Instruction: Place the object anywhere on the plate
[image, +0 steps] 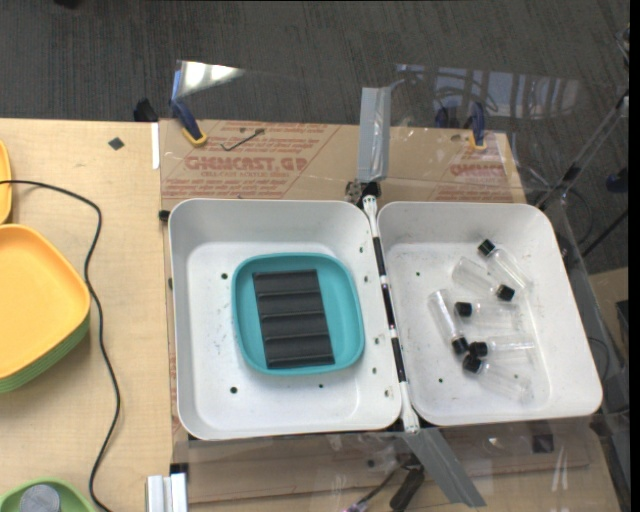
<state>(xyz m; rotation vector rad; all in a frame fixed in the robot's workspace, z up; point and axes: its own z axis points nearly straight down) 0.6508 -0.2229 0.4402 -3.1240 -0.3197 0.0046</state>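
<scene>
- Vials (447, 318), clear with black caps, lie loose on the floor of the right bin (572, 330). That is the bin on the side the arm comes in from, so by my reckoning they are on the pincer's near side.
- Pincer: whether it is open, closed or gripping anything, I cannot tell. Places relative to it can only be reckoned from that entry side.
- Teal plate (246, 312) sits in the middle of the left bin (200, 340), the far bin from the arm's entry, past the seam where the two bins touch.
- Dark ribbed insert (292, 318) covers most of the plate's middle, leaving the teal rim bare around it.
- Progress: judged as not begun. No vial is on the plate, and all of them are well apart from it. The pick, the carry across the seam and the release are all left to do.
- Orientation: the vial nearest the seam has its long axis steep in the view, its lower end leaning slightly away from the plate.
- Another, lower vial (505, 352) looks to run roughly crosswise, with its cap toward the plate.
- Glass is faint against the white, so exact outlines and the count are uncertain.
- Yellow plates (40, 300) and a black cable (100, 262) lie on the bench (130, 330), farthest out.
</scene>
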